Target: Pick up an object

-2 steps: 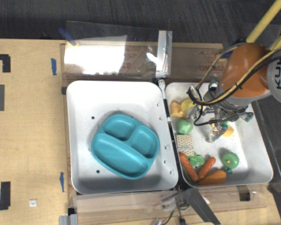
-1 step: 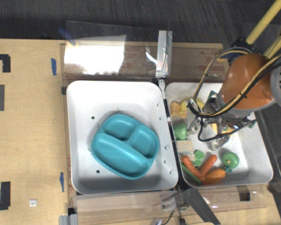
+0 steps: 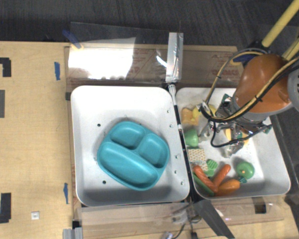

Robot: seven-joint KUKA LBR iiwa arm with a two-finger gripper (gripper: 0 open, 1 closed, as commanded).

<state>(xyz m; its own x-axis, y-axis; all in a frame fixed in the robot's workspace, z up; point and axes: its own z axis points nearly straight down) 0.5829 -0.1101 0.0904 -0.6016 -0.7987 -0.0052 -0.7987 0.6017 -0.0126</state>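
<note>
Bins are sitting side by side on the bench (image 3: 30,133), seen from above at a slant. Left bin (image 3: 84,108) is holding a teal tray (image 3: 133,154) with three compartments, lying near the bin's middle and tilting toward its near edge. Right bin (image 3: 276,171) is holding the toy food. A yellow piece (image 3: 190,115) is lying by the bin's left wall toward the far edge, with a green ball (image 3: 191,139) just beside it on the near side and a waffle (image 3: 197,156) next along that wall. Carrots (image 3: 214,177) are lying bunched at the near edge, touching one another, and a green apple (image 3: 245,170) is sitting just beside them toward the near right corner.

Arm (image 3: 261,83) is reaching in from the right, its orange band hanging over the bin's far right part, cables looping below it. Gripper (image 3: 229,136) is hovering over the bin's middle, above the food; cables and clutter are hiding the fingers, so I cannot tell whether they are released or clenched.
</note>
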